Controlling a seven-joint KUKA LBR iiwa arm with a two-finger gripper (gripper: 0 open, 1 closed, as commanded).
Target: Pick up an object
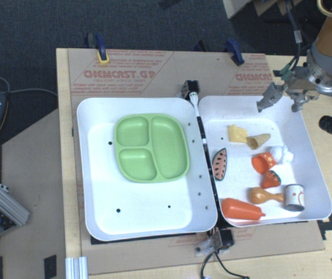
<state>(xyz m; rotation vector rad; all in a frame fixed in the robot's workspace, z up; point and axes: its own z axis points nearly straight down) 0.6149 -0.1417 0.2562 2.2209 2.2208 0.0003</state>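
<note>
The right bin [311, 156] holds several toy foods: a yellow cheese wedge [237, 133], a tan cone [259, 139], a watermelon slice [218, 164], a red-orange piece with a white tip [263, 161], a strawberry [271, 179], a drumstick [259, 196], a small can [294, 197] and an orange carrot [241, 209]. My gripper [282, 102] hovers over the far edge of this bin, above and behind the cone. It is open, its two grey fingers spread with nothing between them.
The left bin [96, 185] holds a green divided plate [152, 147] in its far half. A black divider strip [202, 138] runs between the bins. Blue and yellow clamps sit on the board's far edge.
</note>
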